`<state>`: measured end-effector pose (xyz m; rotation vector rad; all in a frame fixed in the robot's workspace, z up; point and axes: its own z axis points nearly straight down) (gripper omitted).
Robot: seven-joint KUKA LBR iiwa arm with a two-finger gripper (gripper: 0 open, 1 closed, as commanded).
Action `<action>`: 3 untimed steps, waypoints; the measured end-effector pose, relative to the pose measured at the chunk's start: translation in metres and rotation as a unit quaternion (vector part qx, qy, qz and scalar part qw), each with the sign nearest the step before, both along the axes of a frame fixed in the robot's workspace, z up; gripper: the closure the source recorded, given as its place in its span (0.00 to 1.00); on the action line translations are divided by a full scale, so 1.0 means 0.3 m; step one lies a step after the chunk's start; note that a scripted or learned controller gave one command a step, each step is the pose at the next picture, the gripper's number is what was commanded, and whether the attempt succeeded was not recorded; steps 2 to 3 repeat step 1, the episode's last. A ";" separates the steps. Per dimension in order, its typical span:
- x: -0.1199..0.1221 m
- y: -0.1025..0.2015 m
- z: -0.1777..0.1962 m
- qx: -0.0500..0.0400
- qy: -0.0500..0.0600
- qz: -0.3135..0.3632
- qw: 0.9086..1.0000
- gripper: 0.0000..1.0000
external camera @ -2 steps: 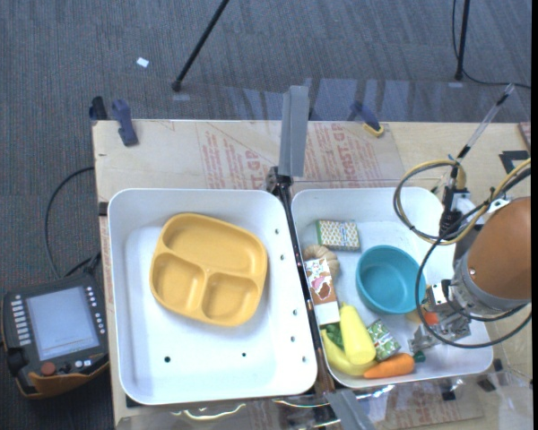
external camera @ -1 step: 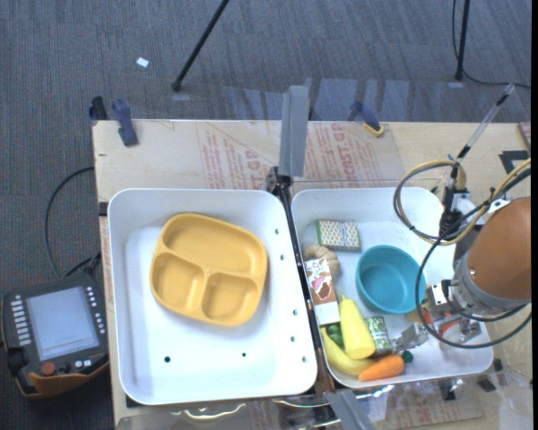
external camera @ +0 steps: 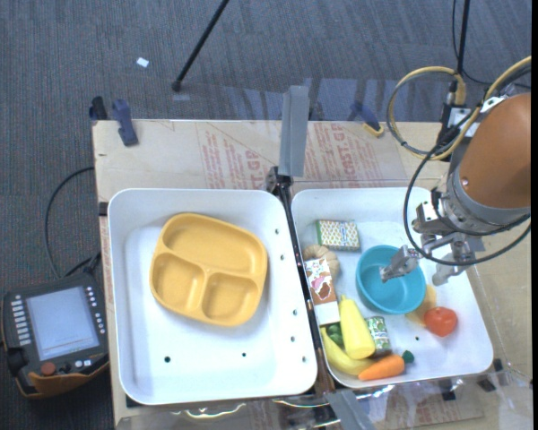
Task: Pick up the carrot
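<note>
Hovering above the round blue plastic bowl (external camera: 391,279) in the right-hand shallow white bin (external camera: 480,330), our metal two-finger gripper (external camera: 398,265) hangs with nothing between its tips that we can make out, and from this slanted view we cannot tell how wide it stands. Behind it we see the grey wrist and the orange band of the arm (external camera: 498,155), reaching in from the right with looped cables around it. Outward from the bowl, we find a small green-printed box (external camera: 338,234) toward the far wall, a long printed packet (external camera: 320,287) along the left wall, a yellow bottle-shaped toy (external camera: 354,326) beside a yellow banana (external camera: 341,353), and a red tomato (external camera: 440,321) near the right. The small orange carrot with a green top (external camera: 382,366) lies flat at the near edge of this bin, just beside the banana and well apart from the gripper. The left white bin (external camera: 134,330) carries a yellow compartment tray (external camera: 208,268). We judge the approach step is in hand: the next move calls for travelling toward the near edge, aligning across the carrot's narrow body, and descending without catching the banana.
</note>
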<state>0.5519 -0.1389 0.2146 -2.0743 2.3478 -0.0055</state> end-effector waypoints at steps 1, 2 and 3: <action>-0.192 0.259 0.064 0.001 0.006 -0.143 0.990 0.00; -0.192 0.259 0.064 0.001 0.006 -0.143 0.990 0.00; -0.192 0.259 0.064 0.001 0.006 -0.143 0.990 0.00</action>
